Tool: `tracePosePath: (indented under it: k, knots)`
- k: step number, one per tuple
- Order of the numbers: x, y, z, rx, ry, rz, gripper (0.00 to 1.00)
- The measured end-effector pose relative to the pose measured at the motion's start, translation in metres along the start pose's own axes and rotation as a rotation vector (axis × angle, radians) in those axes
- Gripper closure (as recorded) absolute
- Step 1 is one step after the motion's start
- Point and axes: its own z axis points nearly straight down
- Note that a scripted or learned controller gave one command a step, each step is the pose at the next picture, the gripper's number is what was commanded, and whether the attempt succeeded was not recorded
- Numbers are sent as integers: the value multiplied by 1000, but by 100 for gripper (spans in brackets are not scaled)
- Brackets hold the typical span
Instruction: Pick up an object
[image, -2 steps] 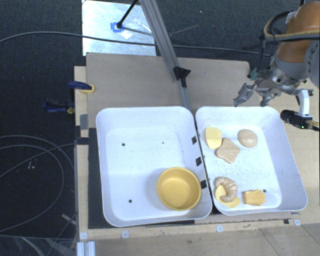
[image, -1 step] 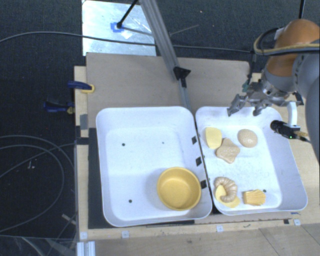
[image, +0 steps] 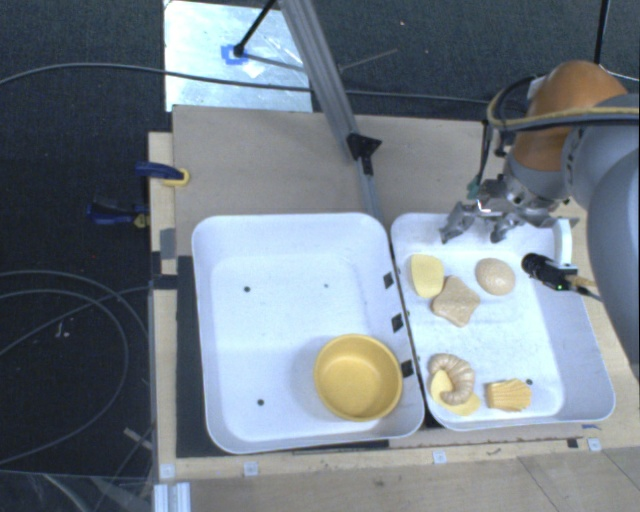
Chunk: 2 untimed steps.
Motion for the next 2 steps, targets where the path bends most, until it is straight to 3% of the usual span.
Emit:
tracePosePath:
  k: [1, 2]
  knots:
    - [-1, -2, 32, 14, 0, 1, 0]
    - [-2, -1, 21, 11, -3, -1, 100]
